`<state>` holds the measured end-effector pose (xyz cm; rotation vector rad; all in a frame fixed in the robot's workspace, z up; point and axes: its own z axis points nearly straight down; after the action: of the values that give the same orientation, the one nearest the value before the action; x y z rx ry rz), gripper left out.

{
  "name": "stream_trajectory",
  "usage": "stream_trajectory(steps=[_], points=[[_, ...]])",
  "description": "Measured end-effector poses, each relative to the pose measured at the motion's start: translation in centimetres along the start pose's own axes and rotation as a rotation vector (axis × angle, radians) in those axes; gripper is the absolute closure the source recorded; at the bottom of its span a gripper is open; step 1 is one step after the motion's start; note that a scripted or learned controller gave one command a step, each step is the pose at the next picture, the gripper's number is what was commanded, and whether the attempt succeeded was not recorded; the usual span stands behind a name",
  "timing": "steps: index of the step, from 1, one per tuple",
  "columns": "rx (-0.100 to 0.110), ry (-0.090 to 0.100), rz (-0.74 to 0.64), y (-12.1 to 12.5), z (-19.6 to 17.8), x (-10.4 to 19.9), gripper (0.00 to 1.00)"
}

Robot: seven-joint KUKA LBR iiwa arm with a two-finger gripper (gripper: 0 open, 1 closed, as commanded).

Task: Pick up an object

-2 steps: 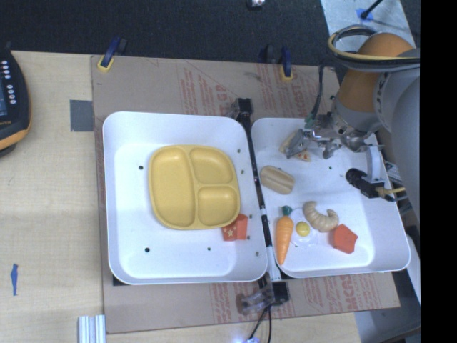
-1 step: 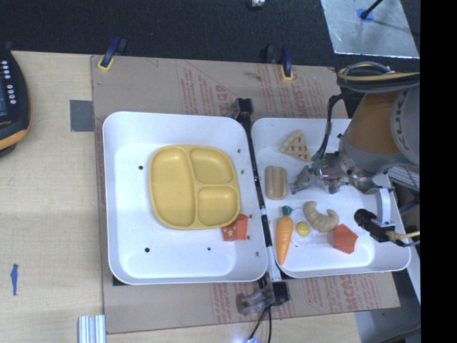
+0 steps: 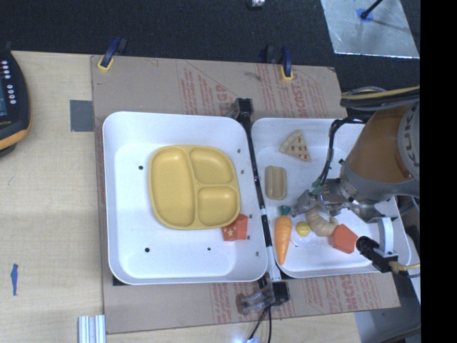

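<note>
1. Nearest the camera, at the bottom edge of the bench, a black clamp with a cable [image 3: 260,302] sits below the seam between the two bins, on the brown cardboard sheet [image 3: 178,84] that lies under both.
2. The left shallow white bin [image 3: 121,256] holds a yellow plastic plate with three compartments [image 3: 193,186]; a small red block with a yellow mark [image 3: 235,229] touches the plate's lower right edge.
3. In the right shallow white bin [image 3: 314,266], an orange plastic carrot with a green top [image 3: 283,237] lies along the left wall, pointing toward the near rim.
4. Just right of the carrot are a small yellow ball [image 3: 303,229], a beige knobbly piece [image 3: 323,226] and an orange-red wedge-shaped block [image 3: 343,239], close together.
5. The gripper [image 3: 313,201] is low over this cluster, just above the yellow ball and the beige piece. Whether its fingers are spread or closed, or touch anything, cannot be told: the metal parts blur together.
6. The grey arm with its orange band [image 3: 378,148] comes in from the right over the bin.
7. Farther up the right bin lie a tan rounded rectangular piece [image 3: 275,182] and, beyond it, a waffle-patterned triangular slice [image 3: 295,146].
8. At the far edge, blue-and-yellow clamps [image 3: 109,54] pin the cardboard.
</note>
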<state>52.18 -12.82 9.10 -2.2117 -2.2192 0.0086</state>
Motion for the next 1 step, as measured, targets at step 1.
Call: stream_trajectory(steps=[1], points=[[-0.006,-0.003,0.0,0.27,-1.12,-0.2,1.0]])
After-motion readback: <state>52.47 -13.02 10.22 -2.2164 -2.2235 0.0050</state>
